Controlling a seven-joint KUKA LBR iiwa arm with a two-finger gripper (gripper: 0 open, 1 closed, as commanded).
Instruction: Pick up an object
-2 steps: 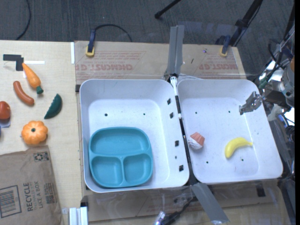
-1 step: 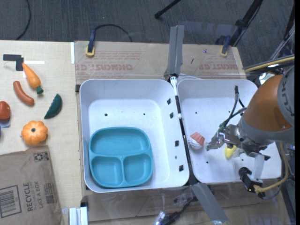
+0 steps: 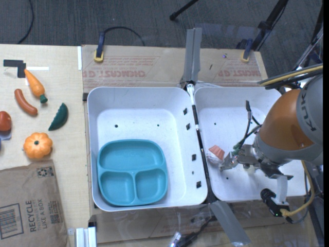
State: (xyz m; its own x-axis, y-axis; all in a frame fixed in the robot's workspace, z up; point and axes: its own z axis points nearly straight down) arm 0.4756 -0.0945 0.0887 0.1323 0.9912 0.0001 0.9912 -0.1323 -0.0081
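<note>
Item count, bench view
2 white bins, 1 teal tray, 1 pink object, 1 pumpkin, 1 carrot, 1 sausage, 1 paper bag.

A small salmon-pink object lies flat on the floor of the right white bin, near that bin's left wall, about halfway down it, just beside my gripper.

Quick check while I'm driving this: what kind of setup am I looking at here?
Likely a robotics lab bench for pick tests: two white bins on cardboard, a teal divided tray in the left one, and toy food such as a pumpkin laid out alongside.
</note>
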